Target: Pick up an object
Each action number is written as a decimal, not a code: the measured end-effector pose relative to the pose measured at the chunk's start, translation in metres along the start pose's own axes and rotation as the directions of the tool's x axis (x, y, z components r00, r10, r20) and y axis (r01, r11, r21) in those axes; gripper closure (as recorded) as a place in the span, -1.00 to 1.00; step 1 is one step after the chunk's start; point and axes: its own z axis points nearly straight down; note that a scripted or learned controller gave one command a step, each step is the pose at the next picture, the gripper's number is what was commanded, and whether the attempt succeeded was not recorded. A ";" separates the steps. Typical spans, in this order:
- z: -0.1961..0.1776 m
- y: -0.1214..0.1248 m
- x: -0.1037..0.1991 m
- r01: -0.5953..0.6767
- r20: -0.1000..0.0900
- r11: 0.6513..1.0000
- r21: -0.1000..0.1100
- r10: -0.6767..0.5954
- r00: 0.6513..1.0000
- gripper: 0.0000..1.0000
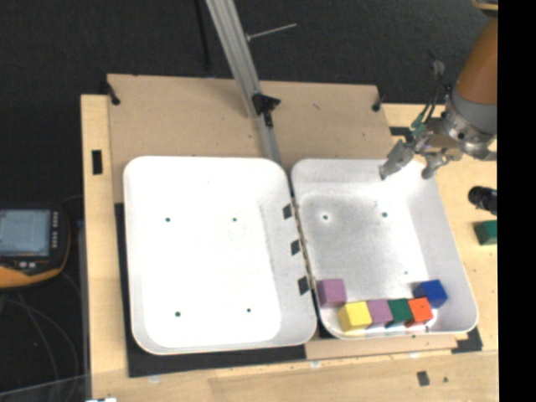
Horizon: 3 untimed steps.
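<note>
Small coloured blocks, the things to pick from, lay well apart from the pincer (410,162), bunched along the near edge of the right-hand shallow white plastic bin (368,224). The pincer hung released over that bin's far right corner, its two grey fingers (394,162) spread, with nothing between them. Outward from it came the bin's bare speckled floor, then the blocks: a pale purple cube (332,291), a yellow cube (355,315), a second purple cube (379,311), a green cube (399,310), an orange cube (419,310) and a blue cube (431,291). The left-hand white bin (209,249) sat alongside on the wooden tabletop (243,107).
</note>
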 end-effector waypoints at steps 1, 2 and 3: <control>-0.012 0.001 0.000 0.006 0.003 1.000 -0.003 -0.006 1.000 1.00; 0.068 0.009 0.109 -0.001 -0.004 1.000 0.003 0.001 1.000 1.00; 0.047 -0.065 0.151 -0.005 -0.003 1.000 0.002 0.005 1.000 1.00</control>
